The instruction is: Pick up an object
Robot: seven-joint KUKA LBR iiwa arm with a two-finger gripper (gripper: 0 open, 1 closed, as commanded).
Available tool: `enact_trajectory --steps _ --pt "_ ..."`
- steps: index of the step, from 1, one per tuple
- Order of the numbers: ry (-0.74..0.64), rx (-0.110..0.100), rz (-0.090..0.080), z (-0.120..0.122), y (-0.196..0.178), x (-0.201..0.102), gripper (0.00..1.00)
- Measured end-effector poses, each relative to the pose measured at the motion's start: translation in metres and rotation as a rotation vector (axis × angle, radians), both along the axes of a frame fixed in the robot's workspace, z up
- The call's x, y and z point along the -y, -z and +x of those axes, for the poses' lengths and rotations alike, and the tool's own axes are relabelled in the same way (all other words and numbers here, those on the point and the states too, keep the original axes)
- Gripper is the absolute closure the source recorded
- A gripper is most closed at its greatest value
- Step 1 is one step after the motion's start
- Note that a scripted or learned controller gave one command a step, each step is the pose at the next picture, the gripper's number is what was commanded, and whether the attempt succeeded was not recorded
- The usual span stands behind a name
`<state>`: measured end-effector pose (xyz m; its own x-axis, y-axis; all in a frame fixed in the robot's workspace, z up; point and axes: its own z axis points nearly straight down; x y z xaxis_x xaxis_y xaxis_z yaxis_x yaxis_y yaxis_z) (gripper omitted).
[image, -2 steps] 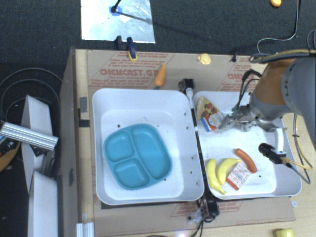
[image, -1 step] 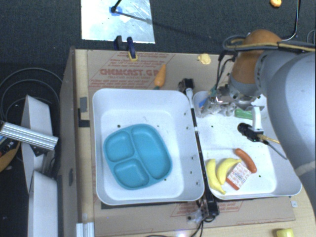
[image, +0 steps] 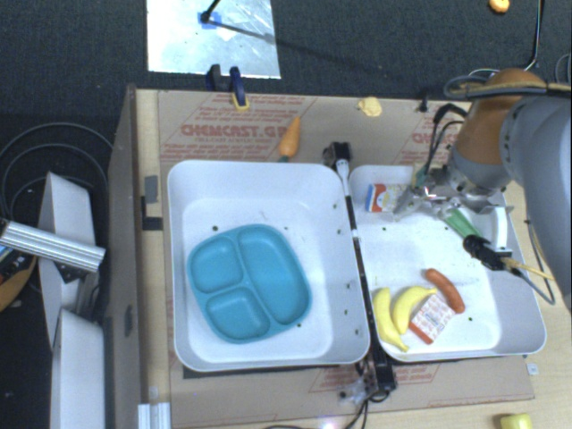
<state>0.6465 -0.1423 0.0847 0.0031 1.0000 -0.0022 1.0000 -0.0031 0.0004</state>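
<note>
Camera view: gripper (image: pixel 414 198) sits low over the right bin (image: pixel 402 253), at its far edge near the far-left corner. Spread or closed, cannot tell; the metal blurs together there. Nothing seen held.

Carton (image: pixel 376 197) lies just beside the gripper, toward the bin's left wall. It is the likely target; whether they touch is unclear. Green item (image: pixel 461 221) lies on the gripper's other side, partly under the wrist.

Further out, along the near edge of the same bin: sausage (image: pixel 444 290), two bananas (image: pixel 398 312) and a packet (image: pixel 430 318), bunched, with the packet against the bananas. Left bin (image: pixel 223 195) holds a blue tray (image: pixel 248 281).

Judgement: for a clean grasp, centre over the carton, stay clear of wall and corner, close across its narrow sides, lift straight. Risk: the carton gets shoved into the corner.
</note>
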Motion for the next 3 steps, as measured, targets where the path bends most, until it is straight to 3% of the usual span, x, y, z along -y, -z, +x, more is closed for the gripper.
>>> enact_trajectory --steps 1,2,3 --pt "0.000 0.001 0.000 -0.021 0.000 0.056 0.00" --pt "-0.006 -0.011 0.001 0.022 0.000 0.029 0.00" --pt "-0.004 -0.003 0.005 0.022 -0.001 0.065 0.00"
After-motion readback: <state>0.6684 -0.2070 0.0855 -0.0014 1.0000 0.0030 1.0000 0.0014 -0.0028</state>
